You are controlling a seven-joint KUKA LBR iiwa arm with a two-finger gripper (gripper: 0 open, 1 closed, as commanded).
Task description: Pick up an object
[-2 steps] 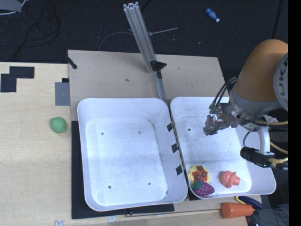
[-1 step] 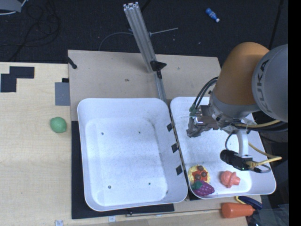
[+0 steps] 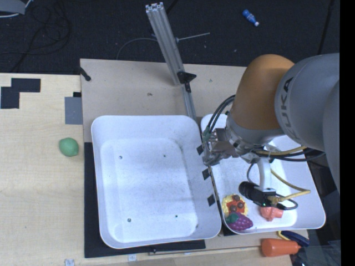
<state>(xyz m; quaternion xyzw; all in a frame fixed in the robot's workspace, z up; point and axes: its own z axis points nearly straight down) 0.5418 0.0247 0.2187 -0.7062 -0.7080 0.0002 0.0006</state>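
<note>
Bench top is pale wood-grain board (image 3: 33,176) with a tan panel (image 3: 127,87) under the bins, black mat edging visible at the left bin's lower side; dark floor beyond with loose cables and a small blue item (image 3: 250,18); a ribbed aluminium extrusion bar (image 3: 169,43) slants down toward the gap between the bins; black rectangular markings (image 3: 19,90) on the board at far left. Left bin (image 3: 111,129): shallow, matte white plastic, rounded corners, a few small dark specks on its floor. Right bin (image 3: 310,215): same make, largely covered by the arm (image 3: 310,104), smooth grey casing with rounded orange band (image 3: 260,93). Gripper (image 3: 213,151) sits low over the right bin's left edge; cannot tell how its fingers stand, they are hidden under the wrist. Task objects lie at the right bin's near end: a purple grape-like cluster (image 3: 239,221), a yellow-red piece (image 3: 233,205) touching it, a pink piece (image 3: 270,212) just beside. Green ball (image 3: 69,147), matte, on the board left of the bins; orange carrot-like piece (image 3: 280,246) on the bench below the right bin.
</note>
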